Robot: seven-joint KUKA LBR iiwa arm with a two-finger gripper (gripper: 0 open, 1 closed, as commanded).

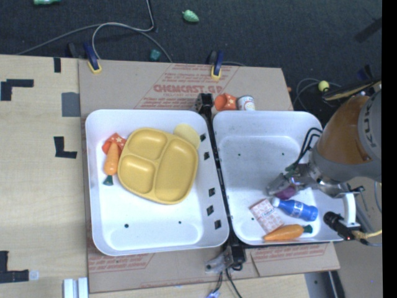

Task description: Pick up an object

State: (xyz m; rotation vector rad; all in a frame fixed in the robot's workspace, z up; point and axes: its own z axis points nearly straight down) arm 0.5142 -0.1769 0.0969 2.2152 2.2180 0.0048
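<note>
My gripper (283, 185) reaches into the right bin (260, 135) from the right, low over its floor. Just under and right of it lies a small purple object (286, 194), partly hidden by the gripper. A blue bottle with a white cap (298, 210) lies on its side close below it. A pink and white packet (265, 212) sits left of the bottle. An orange carrot (283, 232) rests along the bin's front wall. Nothing is visibly held.
The left bin (149, 228) holds a yellow divided plate (157, 165), a small carrot (111, 160), a red piece (114, 143) and a pale yellow round piece (187, 133). An orange object (224, 102) and a small can (246, 103) stand behind the bins.
</note>
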